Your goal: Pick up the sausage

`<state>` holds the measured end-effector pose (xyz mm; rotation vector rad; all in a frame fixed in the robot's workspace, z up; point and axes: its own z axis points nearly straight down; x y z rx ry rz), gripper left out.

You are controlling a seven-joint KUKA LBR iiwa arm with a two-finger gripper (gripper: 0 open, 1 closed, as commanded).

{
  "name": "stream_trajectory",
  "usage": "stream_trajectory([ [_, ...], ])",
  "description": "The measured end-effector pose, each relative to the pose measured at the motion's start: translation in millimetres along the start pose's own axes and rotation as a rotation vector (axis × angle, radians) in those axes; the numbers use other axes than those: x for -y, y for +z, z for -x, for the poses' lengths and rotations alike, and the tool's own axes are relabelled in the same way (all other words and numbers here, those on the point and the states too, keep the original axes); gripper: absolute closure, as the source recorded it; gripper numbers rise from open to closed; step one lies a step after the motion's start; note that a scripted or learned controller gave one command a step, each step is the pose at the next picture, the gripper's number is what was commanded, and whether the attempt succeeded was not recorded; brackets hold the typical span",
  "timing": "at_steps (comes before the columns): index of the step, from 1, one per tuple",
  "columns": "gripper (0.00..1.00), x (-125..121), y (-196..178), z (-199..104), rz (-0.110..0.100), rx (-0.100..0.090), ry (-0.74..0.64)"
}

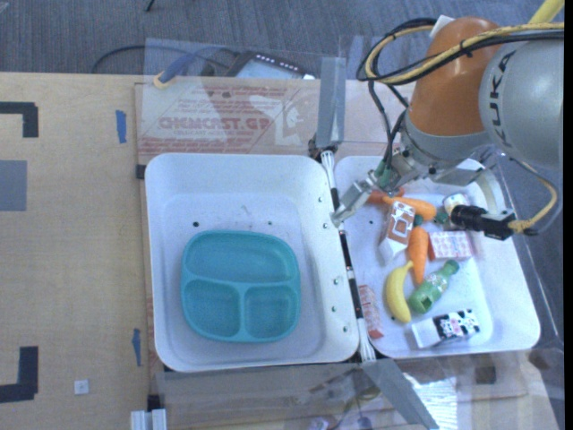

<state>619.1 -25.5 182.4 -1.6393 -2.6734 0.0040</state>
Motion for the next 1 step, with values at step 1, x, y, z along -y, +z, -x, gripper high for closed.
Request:
stream_trajectory([
  [1, 0.0, 13.5, -58.7, -15.7, 0.003, 0.003, 0.343],
])
